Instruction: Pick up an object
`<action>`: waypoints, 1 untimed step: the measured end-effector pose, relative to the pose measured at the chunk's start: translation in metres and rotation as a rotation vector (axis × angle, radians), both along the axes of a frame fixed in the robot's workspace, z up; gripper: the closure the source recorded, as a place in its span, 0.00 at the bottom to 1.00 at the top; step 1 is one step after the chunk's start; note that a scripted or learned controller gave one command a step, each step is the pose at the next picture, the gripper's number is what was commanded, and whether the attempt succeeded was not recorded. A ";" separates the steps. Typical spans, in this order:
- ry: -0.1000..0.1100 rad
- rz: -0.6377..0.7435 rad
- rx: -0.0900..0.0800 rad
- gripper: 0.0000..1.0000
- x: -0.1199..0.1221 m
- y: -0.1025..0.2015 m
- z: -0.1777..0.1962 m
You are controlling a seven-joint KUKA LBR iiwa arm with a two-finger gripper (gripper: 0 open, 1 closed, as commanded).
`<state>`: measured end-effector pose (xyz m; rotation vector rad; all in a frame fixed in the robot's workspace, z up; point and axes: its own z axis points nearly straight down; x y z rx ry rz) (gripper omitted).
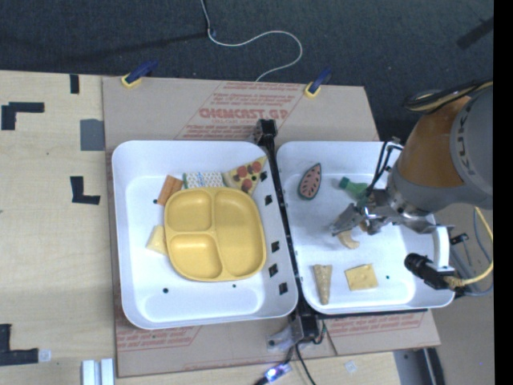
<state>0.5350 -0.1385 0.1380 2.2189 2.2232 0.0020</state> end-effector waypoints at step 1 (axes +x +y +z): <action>-0.001 -0.001 -0.001 1.00 -0.009 -0.003 0.052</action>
